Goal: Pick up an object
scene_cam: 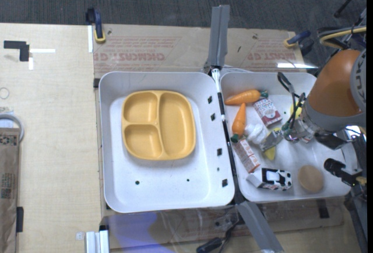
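Objects for picking all lie in the right bin [298, 158], bunched toward its left wall. Bench [52, 147] pale wood, with a brown printed cardboard sheet [157, 48] at the back edge behind both bins. Left bin [108, 147] holds one yellow divided plate [158, 125], three compartments, sitting flat toward the back left. Arm [338, 85] reaches in from the right over the right bin, orange band uppermost, grey wrist below it and sloping down-left. Gripper [274, 140] sits low among the clutter at mid-bin, just beside a white lump [254, 130] and a yellow piece [269, 154]; how wide it stands cannot be told from this angle, and nothing can be seen held in it. Items, by size: red-and-white carton [247, 155] lying along the left wall; black-and-white carton [275, 178] at the front edge; tan round object [311, 178] just right of that, apart from it; carrot [243, 96] lying crosswise at the back; second carrot [239, 119] below it, pointing toward the front; red-and-white packet [267, 112] right of both carrots, tilted.
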You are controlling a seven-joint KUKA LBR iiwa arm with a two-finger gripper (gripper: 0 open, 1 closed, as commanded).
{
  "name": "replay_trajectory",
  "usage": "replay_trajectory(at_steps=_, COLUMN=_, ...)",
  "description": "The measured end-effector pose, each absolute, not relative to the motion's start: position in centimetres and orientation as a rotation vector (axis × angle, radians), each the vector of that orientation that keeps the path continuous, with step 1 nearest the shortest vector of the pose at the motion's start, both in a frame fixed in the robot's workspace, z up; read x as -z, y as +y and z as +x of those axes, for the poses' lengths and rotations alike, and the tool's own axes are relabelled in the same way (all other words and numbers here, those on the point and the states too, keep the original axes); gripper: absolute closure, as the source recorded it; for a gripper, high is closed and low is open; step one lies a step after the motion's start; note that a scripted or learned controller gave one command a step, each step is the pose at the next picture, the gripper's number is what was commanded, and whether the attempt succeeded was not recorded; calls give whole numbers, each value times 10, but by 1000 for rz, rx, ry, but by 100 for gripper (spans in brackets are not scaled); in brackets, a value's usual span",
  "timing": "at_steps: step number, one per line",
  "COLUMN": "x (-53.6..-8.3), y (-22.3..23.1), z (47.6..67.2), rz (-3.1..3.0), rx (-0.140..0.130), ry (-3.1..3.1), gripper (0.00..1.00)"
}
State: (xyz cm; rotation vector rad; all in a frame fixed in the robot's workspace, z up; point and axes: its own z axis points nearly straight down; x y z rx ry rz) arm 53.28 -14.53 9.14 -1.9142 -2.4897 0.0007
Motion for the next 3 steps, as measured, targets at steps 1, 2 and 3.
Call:
replay_trajectory(at_steps=1, x=-100, y=-146, z=533, rz=-1918, rx=-1, ry=-2485, gripper=100)
replay_trajectory(at_steps=2, x=-220, y=-69, z=593, rz=-1883, rx=-2, ry=-2515, gripper=100)
replay_trajectory(at_steps=3, x=-286, y=-60, z=600, rz=-1833, rx=-3, ry=-2551, gripper=100)
